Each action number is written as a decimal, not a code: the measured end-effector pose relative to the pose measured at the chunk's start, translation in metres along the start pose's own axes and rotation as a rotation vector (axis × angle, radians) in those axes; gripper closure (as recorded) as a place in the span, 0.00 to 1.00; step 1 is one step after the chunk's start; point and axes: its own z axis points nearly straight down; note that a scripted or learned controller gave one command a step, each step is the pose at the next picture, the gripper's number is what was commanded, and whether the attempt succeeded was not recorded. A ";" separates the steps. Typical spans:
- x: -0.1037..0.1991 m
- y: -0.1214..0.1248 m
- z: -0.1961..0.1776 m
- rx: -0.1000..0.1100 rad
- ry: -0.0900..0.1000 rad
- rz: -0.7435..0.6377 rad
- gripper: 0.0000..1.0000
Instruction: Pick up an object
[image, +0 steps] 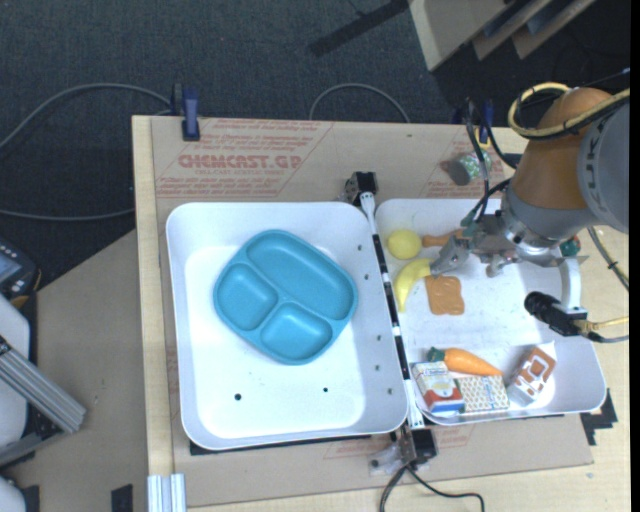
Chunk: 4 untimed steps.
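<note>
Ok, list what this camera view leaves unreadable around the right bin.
- End effector: the wrist sits over it, so its state is unclear.
- Yellow banana: one end lies against the bin wall.
- Small cartons: print too small to read.
- Orange arm: cut off by the right edge.

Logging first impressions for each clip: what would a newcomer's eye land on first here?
Probably the big blue divided plate, lying alone in the left bin. Next, the grey arm with its orange band, reaching into the right bin above a clutter of toy food: yellow banana, carrot, brown toast slice.
</note>
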 end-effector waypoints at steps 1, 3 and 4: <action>-0.048 0.059 0.043 -0.010 0.009 0.001 0.00; 0.007 0.001 -0.002 -0.001 0.001 0.000 0.00; 0.005 -0.006 0.047 -0.001 -0.001 0.005 0.00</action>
